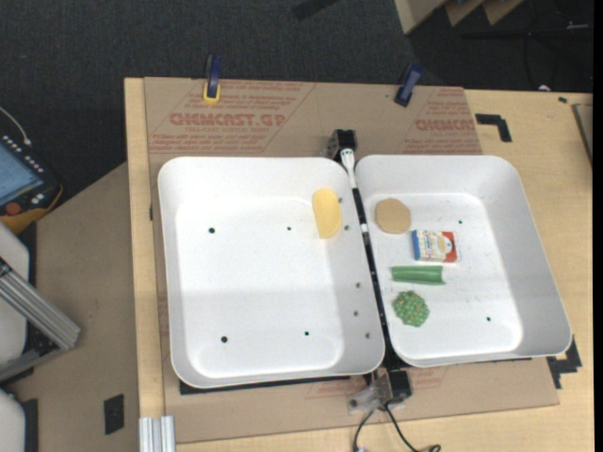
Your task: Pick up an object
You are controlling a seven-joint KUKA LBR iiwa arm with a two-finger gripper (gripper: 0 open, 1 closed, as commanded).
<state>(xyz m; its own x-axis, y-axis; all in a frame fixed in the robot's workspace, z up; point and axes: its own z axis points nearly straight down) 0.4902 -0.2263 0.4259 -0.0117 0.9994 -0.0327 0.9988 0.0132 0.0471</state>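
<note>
The print on the small red, white and blue packet (pixel 434 246) in your right bin (pixel 528 252) is too small to read. At the left edge, a blue-screened device (pixel 17 179) is cut off.

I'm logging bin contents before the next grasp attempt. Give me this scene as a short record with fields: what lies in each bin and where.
left bin: one yellow oblong piece, near the right wall, toward the far side
right bin: four items, all in its left half
tan round piece: farthest back of the four
white, blue and red packet: just in front of the tan piece, slightly right
green stick: lying crosswise in front of the packet
green bumpy lump: nearest the front wall
contact: all items lie apart
</note>
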